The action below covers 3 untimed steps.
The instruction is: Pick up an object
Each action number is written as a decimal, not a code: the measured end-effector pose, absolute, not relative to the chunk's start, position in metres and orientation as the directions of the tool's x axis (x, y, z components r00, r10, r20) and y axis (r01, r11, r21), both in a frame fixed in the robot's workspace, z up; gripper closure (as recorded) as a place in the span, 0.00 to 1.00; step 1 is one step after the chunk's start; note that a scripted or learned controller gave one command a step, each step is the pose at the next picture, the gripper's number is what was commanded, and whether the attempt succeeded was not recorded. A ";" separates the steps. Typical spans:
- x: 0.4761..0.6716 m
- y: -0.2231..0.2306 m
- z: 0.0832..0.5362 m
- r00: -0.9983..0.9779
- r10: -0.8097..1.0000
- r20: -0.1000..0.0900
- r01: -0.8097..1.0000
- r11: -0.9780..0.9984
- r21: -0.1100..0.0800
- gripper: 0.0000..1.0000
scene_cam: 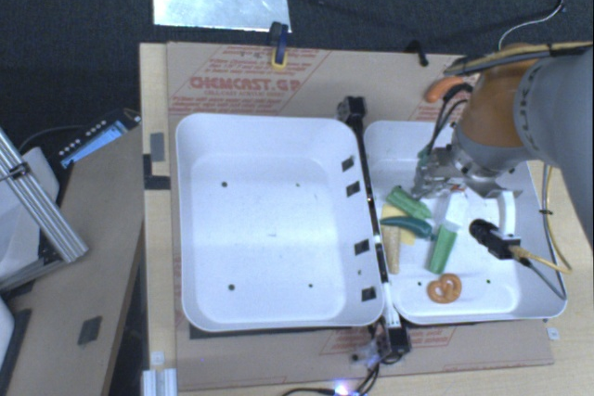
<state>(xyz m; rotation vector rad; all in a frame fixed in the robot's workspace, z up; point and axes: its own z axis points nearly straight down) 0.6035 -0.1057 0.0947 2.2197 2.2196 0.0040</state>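
Gripper [430,179] hovers just up-view of teal cylinder [409,202] in right bin [529,297]; can't tell if spread or closed. Green tube [442,247] just beside cylinder, pretzel [444,289] beyond. Suggest straddling cylinder's short axis, clear of tube

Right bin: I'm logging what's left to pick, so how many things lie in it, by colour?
Green pieces: 3
Yellow piece: 1
Cream cone: 1
Orange pretzel: 1
Total: 6
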 end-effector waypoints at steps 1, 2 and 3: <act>0.628 -0.021 0.191 -0.013 1.000 0.003 1.000 0.013 0.012 1.00; 0.622 0.016 0.442 -0.008 1.000 0.001 1.000 0.008 0.020 1.00; 0.648 -0.060 0.449 0.004 1.000 -0.003 1.000 -0.004 0.006 1.00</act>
